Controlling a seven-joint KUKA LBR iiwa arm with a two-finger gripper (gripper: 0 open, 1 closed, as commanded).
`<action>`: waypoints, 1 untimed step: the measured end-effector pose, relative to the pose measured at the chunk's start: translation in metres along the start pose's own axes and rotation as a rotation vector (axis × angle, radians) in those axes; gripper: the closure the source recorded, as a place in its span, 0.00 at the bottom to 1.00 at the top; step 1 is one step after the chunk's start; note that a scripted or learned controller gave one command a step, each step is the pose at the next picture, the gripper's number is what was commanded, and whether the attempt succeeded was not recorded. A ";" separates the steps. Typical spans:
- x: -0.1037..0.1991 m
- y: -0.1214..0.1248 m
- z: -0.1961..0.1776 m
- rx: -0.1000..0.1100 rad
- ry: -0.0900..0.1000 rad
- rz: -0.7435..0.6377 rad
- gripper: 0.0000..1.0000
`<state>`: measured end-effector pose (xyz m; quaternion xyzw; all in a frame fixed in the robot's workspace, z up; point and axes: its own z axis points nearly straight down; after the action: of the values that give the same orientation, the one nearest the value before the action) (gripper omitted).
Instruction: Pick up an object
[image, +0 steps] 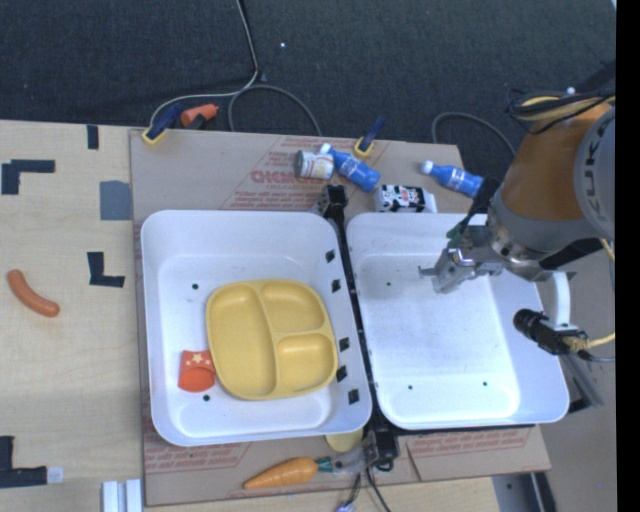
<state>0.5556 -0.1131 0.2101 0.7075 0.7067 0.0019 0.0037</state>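
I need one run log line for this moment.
tool: over right bin | held: nothing seen | left bin: yellow plate, red object

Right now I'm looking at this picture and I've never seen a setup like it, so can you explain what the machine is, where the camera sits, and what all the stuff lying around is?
This is a single camera view, fixed above a bench and looking down at a slant. The grey and orange machine on the right is a robot arm. Its hand hangs over the right bin; I see nothing between its fingers.

Two shallow white bins sit side by side. The left bin holds a yellow divided plate and a small red object beside it.

Outside the bins: a toy carrot at the near edge, two blue bottles at the far edge, and a toy sausage far left on the bench.

The job is to pick up an object.
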 end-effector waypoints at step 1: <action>0.068 -0.012 0.027 0.012 0.005 -0.007 1.00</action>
<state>0.5441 -0.0456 0.1827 0.7051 0.7092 -0.0006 -0.0021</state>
